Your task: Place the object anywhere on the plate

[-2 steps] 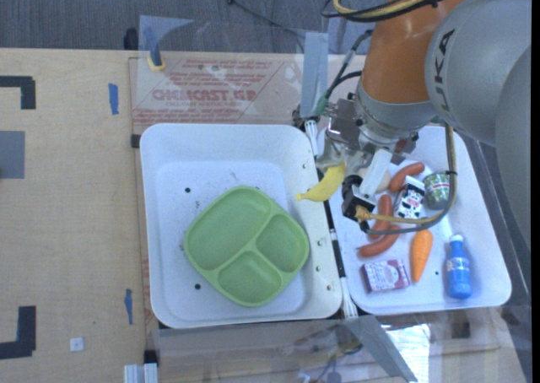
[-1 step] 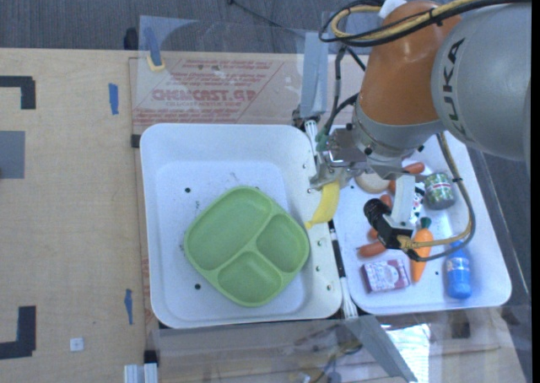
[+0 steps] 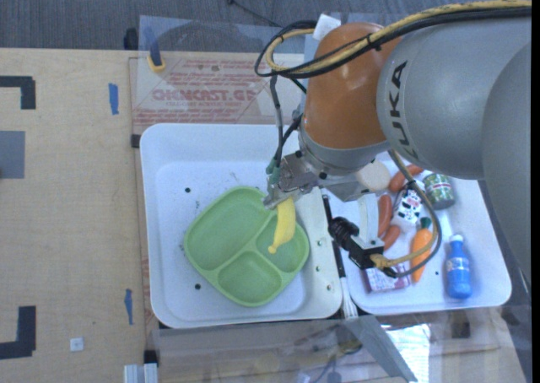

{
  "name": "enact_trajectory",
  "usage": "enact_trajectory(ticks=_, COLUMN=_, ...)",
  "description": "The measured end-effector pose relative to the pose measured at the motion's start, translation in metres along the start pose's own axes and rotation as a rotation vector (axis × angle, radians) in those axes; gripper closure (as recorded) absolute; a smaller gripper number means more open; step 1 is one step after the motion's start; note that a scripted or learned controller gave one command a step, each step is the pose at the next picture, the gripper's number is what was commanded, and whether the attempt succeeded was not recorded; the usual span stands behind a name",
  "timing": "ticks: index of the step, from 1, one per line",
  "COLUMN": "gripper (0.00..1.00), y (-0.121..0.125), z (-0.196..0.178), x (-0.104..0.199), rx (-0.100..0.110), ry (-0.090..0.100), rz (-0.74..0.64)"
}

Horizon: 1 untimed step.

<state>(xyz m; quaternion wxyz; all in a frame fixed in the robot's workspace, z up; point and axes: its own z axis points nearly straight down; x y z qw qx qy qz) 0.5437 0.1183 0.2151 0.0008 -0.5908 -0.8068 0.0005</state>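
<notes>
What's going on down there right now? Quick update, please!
Gripper over the green plate, left bin. Yellow banana hanging from its fingers, low end at the plate. Nothing in the way.

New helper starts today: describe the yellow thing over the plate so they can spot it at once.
Find the left white bin; a green divided plate lies in it. Hanging over the plate's right side, just below the tool, is a banana. It is the one yellow thing in that bin, long and slightly curved; the orange carrots lie in the other bin.
</notes>
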Motion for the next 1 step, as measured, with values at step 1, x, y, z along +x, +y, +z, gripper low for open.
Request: enact_trajectory(ticks=1, gripper=0.0, y=0.0, z=-0.0001, x=-0.0008, rx=-0.001, ry=0.0, rz=0.001)
